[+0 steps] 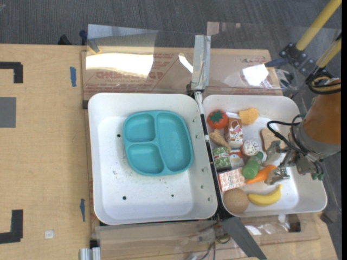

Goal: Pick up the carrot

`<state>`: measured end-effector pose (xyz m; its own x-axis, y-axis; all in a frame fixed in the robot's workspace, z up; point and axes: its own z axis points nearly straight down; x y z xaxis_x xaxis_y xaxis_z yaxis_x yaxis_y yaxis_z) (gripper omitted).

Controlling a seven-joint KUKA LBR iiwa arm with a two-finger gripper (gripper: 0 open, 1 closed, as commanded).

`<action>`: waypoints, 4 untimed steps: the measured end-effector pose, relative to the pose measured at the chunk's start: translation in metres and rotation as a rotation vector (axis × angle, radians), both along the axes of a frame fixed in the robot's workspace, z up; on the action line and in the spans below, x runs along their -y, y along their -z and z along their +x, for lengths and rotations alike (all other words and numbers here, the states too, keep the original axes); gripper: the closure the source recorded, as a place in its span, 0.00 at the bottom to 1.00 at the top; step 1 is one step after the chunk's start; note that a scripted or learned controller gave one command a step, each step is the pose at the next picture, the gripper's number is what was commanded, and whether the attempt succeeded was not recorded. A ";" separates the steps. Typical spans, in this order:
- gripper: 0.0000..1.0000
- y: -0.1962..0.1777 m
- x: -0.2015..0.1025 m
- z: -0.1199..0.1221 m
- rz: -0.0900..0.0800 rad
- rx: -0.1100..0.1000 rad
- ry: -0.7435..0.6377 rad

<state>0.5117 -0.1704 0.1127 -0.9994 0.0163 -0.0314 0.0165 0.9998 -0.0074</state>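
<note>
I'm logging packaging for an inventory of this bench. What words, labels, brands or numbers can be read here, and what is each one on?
No text can be read for certain.
Clear plastic sheet behind the left white bin: reddish printing, too blurred to read.
Red and white carton in the right white bin: label print too small.
Small white and red packet: print too small.
Green packet: print too small.

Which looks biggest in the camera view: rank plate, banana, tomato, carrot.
1. Plate, far the largest.
2. Banana.
3. Tomato and carrot look close; the carrot is partly hidden by the gripper, so I won't rank them.
</note>
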 end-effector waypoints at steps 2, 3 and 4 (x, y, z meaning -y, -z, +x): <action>1.00 -0.071 -0.237 -0.026 0.013 -0.031 0.047; 1.00 -0.182 -0.169 -0.029 0.009 -0.017 0.068; 0.00 -0.178 -0.170 -0.030 0.009 -0.024 0.065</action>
<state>0.4816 -0.0003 0.2911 -0.9967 0.0814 -0.0068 0.0814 0.9967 0.0006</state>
